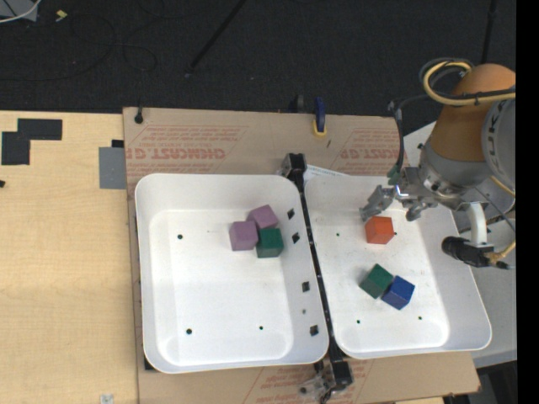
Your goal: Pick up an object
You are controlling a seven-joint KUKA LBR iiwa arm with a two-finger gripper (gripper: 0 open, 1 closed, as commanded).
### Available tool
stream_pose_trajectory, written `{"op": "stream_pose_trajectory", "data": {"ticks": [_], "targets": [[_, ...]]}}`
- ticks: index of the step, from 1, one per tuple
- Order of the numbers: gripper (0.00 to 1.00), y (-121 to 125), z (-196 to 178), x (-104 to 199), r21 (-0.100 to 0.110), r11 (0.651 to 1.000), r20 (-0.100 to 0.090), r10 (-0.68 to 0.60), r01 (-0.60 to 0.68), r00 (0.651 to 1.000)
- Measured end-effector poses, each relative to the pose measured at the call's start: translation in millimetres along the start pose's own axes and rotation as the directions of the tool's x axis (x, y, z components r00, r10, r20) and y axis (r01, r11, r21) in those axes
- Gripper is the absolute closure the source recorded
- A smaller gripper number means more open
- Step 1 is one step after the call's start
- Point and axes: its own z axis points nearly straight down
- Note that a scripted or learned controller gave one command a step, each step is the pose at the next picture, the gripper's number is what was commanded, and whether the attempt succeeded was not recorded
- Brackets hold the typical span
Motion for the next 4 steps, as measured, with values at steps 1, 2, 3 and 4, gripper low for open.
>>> {"op": "stream_pose_trajectory", "data": {"ticks": [1, 2, 3, 4], "targets": [[0.0, -34.0, 86.1, -38.2, 0.012, 1.0, -0.001, 0.01, -0.01, 1.0], [0.0, 22.5, 81.0, -65.6, 0.001, 1.0, 0.002, 0.002, -0.002, 1.0], [1.0, 19.1, 72.1, -64.7, 0.014, 1.0, -0.001, 0.0, 0.0, 1.0], [1.0, 24.3, 11.6, -59.9, 0.0, 1.0, 0.002, 0.005, -0.005, 1.0]]}}
